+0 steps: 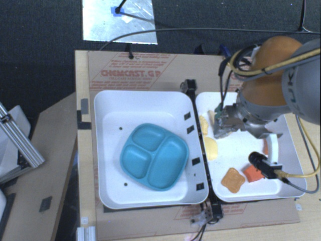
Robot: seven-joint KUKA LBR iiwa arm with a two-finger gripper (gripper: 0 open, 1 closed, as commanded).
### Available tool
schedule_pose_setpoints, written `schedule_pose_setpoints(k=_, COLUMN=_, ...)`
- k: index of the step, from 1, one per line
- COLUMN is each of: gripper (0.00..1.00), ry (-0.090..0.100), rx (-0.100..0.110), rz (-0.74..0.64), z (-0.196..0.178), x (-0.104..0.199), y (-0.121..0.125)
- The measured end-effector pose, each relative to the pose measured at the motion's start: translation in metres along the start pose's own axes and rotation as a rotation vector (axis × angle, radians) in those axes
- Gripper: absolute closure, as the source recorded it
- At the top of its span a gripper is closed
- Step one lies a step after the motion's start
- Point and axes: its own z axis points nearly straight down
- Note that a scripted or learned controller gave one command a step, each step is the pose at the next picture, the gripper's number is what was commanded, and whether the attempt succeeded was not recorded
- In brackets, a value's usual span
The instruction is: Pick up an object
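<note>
Right white bin (pixel 288 187), nearest edge: a tan-orange flat piece (pixel 233 179) and, just beside it, an orange-red block (pixel 252 173), both lying loose on the bin floor, nearer than the fingers (pixel 221 128) and apart from them. Next, a pale yellow round piece (pixel 211 148) rests against the wall shared by the two bins, just on the near side of the fingers. The fingers themselves hang low over the right bin's inner part; the wrist hides how wide they stand, so it cannot be told whether they are open or closed, and no object is seen between them. A second pale yellow piece (pixel 203 121) lies beside them, toward the shared wall. Across that wall, well apart from them, the left white bin (pixel 108 149) holds a blue divided plate (pixel 154 156). Both bins sit on the counter (pixel 55 149). Judged progress: the approach looks made, while the grasp and lift remain unconfirmed; the pale yellow pieces are the likeliest targets.
</note>
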Motion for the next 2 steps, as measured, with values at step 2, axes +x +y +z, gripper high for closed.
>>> schedule_pose_setpoints(k=2, gripper=1.0, ry=0.0, rx=0.0, rz=0.001, z=-0.01, x=0.105, y=0.011)
